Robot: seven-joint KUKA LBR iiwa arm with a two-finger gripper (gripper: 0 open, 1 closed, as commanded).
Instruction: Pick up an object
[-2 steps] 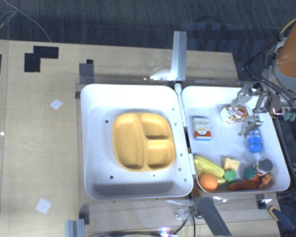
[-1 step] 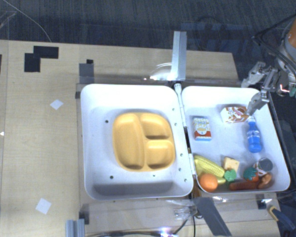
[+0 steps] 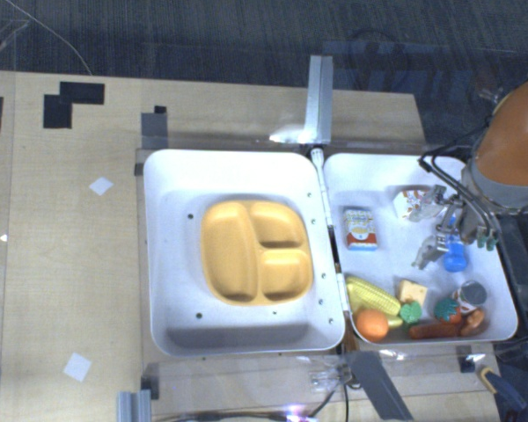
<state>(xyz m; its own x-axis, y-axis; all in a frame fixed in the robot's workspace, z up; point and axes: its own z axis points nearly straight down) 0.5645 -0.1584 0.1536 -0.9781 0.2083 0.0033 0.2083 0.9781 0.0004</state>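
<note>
- Two shallow white bins sit side by side on the bench; the left bin (image 3: pixel 167 236) carries a yellow divided tray (image 3: pixel 255 251) with three compartments, lying roughly in its middle.
- The right bin (image 3: pixel 370 172) holds all the small things, most of them crowded along its near edge.
- In that near-left corner lies a toy corn cob (image 3: pixel 373 296), with an orange ball-like fruit (image 3: pixel 371 324) just in front of it and touching it.
- Just to the right of the corn are a tan cracker-like square (image 3: pixel 413 291) and a small green piece (image 3: pixel 411 312), then a reddish-brown sausage shape (image 3: pixel 440 328) along the front wall.
- A small carton with a red and white label (image 3: pixel 360 229) lies alone near the bin's left wall, well apart from the pile.
- A white crumpled packet (image 3: pixel 409 203) sits towards the far side of the bin.
- The arm comes in from the right, its orange band (image 3: pixel 516 148) above the right bin's far corner, and the gripper (image 3: pixel 440 240) hangs over the bin's right half.
- A blue round object (image 3: pixel 456 258) lies just beside the gripper, on its near side; whether they touch I cannot tell.
- From here I cannot tell whether the jaws are apart or together, and nothing is visibly between them.
</note>
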